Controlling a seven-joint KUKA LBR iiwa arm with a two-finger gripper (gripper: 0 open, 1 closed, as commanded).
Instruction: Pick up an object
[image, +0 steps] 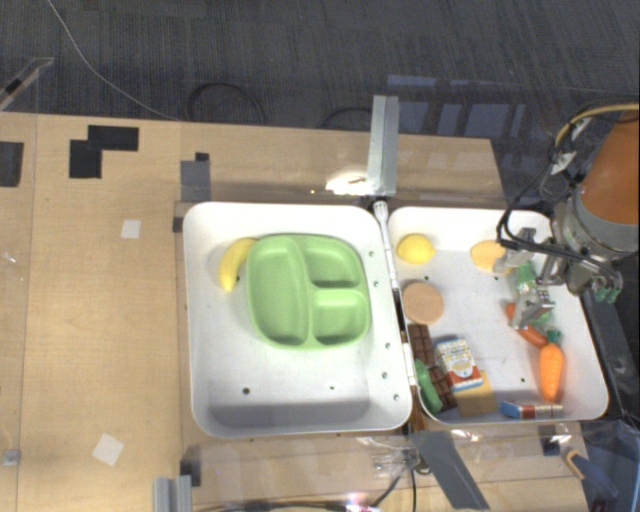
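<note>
Orange carrot lies just below the end effector, long axis running toward the bin's near edge; whether its grip is wide or narrow, I cannot tell.

Two bins sit side by side on the bench. In the left bin lies a tray, with a banana touching its left edge. In the right bin, a lemon lies at the back left, a disc just before it, a carton nearer the front, and a carrot at the right, with the tool just behind the carrot.
</note>
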